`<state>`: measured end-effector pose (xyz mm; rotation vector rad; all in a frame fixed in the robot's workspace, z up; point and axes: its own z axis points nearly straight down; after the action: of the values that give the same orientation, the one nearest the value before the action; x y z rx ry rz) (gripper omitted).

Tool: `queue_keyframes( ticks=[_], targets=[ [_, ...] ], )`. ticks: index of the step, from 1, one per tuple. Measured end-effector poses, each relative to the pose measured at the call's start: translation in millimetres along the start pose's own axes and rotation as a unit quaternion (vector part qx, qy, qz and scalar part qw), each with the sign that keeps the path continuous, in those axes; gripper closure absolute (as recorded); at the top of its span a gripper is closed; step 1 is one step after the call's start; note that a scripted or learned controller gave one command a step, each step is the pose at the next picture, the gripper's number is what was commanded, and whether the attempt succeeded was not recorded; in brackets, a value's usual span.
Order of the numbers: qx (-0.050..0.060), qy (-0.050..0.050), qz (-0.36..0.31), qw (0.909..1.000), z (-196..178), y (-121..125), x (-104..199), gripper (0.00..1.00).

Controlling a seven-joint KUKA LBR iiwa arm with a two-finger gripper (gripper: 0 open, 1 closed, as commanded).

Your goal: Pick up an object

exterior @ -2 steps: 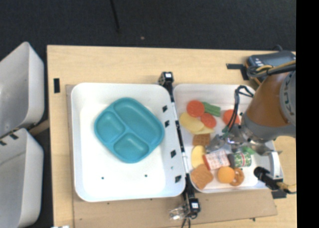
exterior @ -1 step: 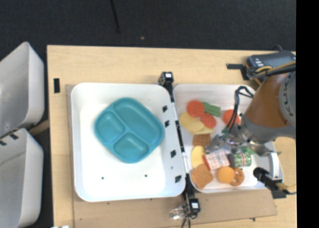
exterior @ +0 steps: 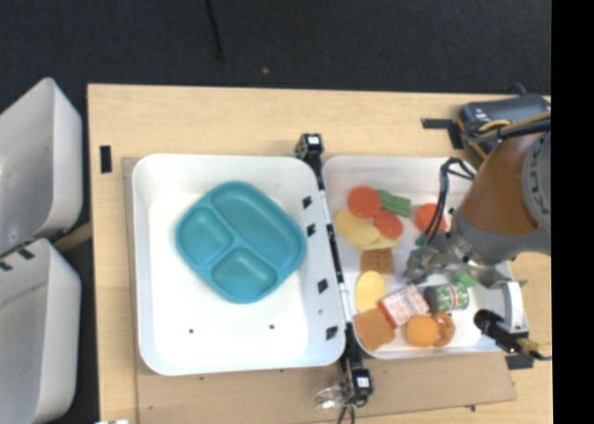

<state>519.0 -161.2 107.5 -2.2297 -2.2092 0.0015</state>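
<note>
A: What lies near the gripper [exterior: 419, 264]?

B: Just left of its fingers sits a flat brown square like toast [exterior: 377, 261]; below them a red-and-white packet [exterior: 403, 305], its print too small to read, and a green can [exterior: 449, 298] with a white label, also unreadable. A smooth orange ball [exterior: 422, 330] rests further below.

A: And the fingers?

B: Dark and blurred; one cannot tell whether they grip anything.

A: The arm?

B: The arm [exterior: 506, 195] reaches in from the right, orange band above the wrist, angled down into the right bin [exterior: 336, 172]. Well to the left, a glossy teal divided plate [exterior: 240, 240] lies in the left bin [exterior: 158, 339].
</note>
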Motion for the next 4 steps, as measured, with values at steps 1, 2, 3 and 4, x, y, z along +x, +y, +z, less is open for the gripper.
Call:
queue_keyframes(
  ticks=[1, 2, 3, 4],
  targets=[
    [-0.003, -0.002, -0.003, 1.0000, -47.3, -3.7, -9.5, 1.00],
    [-0.003, -0.002, -0.005, 1.0000, -90.1, -7.1, -11.6, 1.00],
    [-0.004, -0.002, -0.006, 1.0000, -135.0, -5.1, -13.1, 1.00],
    [-0.001, -0.001, -0.007, 1.0000, -127.6, 18.5, 25.1, 1.00]
  ],
)
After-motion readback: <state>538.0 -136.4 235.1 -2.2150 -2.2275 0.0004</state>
